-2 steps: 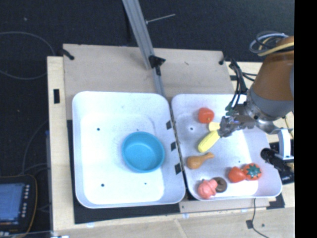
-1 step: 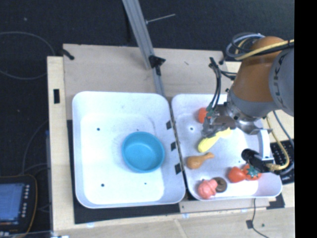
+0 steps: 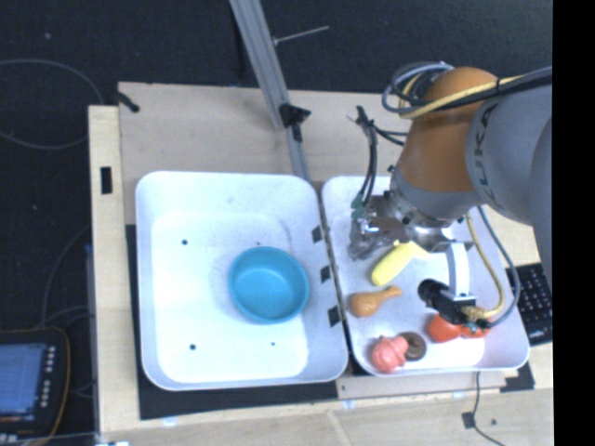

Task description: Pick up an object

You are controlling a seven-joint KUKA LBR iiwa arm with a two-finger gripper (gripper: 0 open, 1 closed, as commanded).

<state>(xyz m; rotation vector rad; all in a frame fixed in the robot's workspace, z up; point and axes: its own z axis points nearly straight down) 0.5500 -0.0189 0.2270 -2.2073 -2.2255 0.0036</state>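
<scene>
Surroundings: dark floor lies around a pale wooden counter (image 3: 204, 128); a grey metal strut (image 3: 265, 63) slants down from the top toward the gap between the bins, and a small screen (image 3: 28, 379) sits at the lower left.
Left bin (image 3: 167, 212): shallow and white, it holds a blue bowl (image 3: 269, 283), upright, lying right of its centre and apart from the walls.
Right bin (image 3: 507, 347): white, just beside the left bin, with black clips along the shared edge.
Arm (image 3: 483, 156): grey with an orange band, it reaches in from the right and hangs over the upper part of the right bin, with cables looping around the wrist.
Hand (image 3: 370, 235): metal parts show at the upper left of the right bin, just left of the yellow item; whether its fingers are apart or together cannot be told, and nothing is seen between them.
Yellow banana-shaped item (image 3: 391, 262): tilted, in the middle of the right bin.
Tan drumstick-shaped item (image 3: 372, 299): just below the yellow one, near the bin's left wall.
Pink item (image 3: 390, 351): at the bin's front edge, touching a dark round piece (image 3: 414, 346) on its right.
Red item (image 3: 446, 328): near the front right, partly under a black and white part.
Keyboard (image 3: 533, 300): at the right edge, beside the right bin.
</scene>
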